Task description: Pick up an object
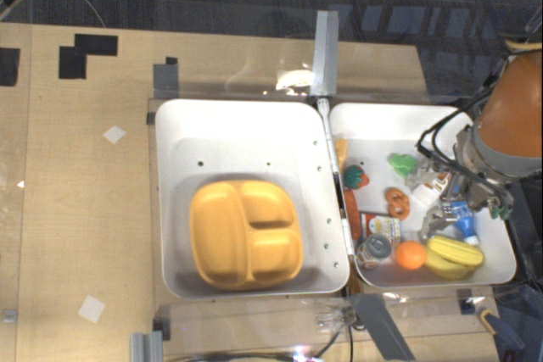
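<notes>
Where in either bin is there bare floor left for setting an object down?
Left bin: bare white floor above and left of the yellow divided tray. Right bin: bare along its far edge; crowded lower down around the orange ball and banana.

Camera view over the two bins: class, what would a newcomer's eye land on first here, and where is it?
First, the big yellow divided tray lying alone in the left bin. Next, the arm's orange band at the right edge, above the gripper hanging over the right bin. There, small things crowd the near end, among them an orange ball beside a yellow banana.
</notes>
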